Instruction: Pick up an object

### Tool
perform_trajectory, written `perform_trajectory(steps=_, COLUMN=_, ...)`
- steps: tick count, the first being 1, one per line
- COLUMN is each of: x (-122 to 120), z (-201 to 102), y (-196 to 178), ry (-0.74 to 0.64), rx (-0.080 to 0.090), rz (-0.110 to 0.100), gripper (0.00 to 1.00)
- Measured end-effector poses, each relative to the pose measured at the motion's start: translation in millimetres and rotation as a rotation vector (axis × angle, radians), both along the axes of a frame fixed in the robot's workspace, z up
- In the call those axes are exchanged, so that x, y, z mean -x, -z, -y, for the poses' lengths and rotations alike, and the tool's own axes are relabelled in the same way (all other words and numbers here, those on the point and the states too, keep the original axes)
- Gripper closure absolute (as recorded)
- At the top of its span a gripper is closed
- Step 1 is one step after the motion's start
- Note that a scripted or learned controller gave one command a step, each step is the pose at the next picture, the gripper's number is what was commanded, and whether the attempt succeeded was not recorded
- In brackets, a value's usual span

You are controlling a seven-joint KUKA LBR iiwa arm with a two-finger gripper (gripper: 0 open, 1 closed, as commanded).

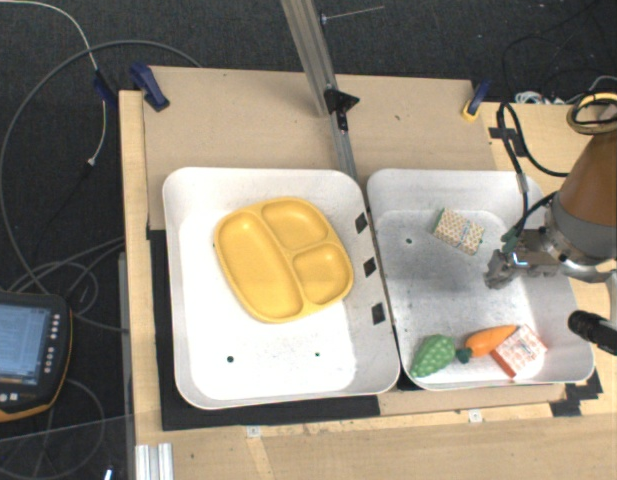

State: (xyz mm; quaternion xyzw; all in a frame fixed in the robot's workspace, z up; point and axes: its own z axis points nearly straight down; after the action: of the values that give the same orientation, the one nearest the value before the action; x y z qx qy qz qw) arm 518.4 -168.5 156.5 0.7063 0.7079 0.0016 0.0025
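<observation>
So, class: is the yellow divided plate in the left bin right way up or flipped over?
Right way up. The plate shows its three hollow sections facing up, with raised ridges between them, and it lies flat in the left bin.

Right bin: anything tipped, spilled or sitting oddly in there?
Nothing stands out. The patterned box lies alone near the back; the toy carrot, green toy and small carton cluster at the front edge, all inside the right bin.

- Arm [593, 193]: a broad orange-brown band, with a grey ring below it.
- Gripper [506, 268]: small, grey metal, blocky, with dark parts.
- Cables [518, 158]: black, looping from the wrist along the arm.
- A black part [593, 330] juts out low beside the wrist.
</observation>
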Motion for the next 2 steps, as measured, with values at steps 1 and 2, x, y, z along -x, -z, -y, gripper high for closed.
perform_trajectory(steps=1, x=2, z=5, y=-63, ry=0.001, rx=0.001, rz=0.003, gripper=1.0)
perform_trajectory(steps=2, x=0, z=5, y=-91, ry=0.0, rx=0.0, rz=-0.001, gripper=1.0)
